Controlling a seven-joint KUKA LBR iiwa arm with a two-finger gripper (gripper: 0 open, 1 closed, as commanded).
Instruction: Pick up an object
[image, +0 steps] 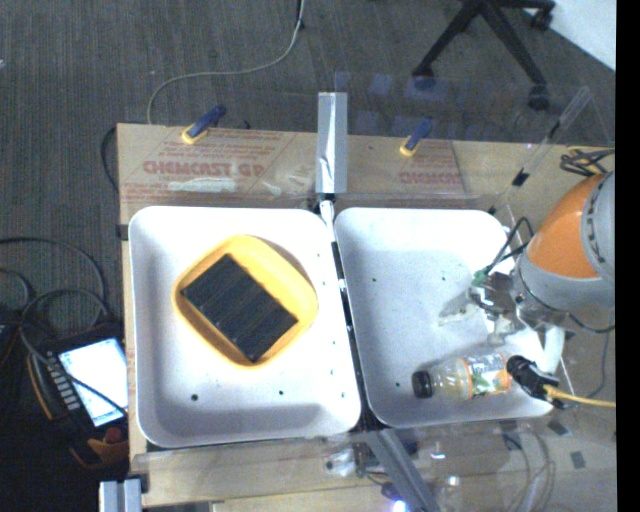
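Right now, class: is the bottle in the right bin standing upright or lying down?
Lying down: the bottle rests lengthwise on the right bin floor, dark cap pointing left.

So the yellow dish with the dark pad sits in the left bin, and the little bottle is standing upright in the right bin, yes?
Not quite. The camera view shows the bottle lying on its side in the right bin, dark cap toward the left. The yellow dish with the dark pad does sit in the left bin.
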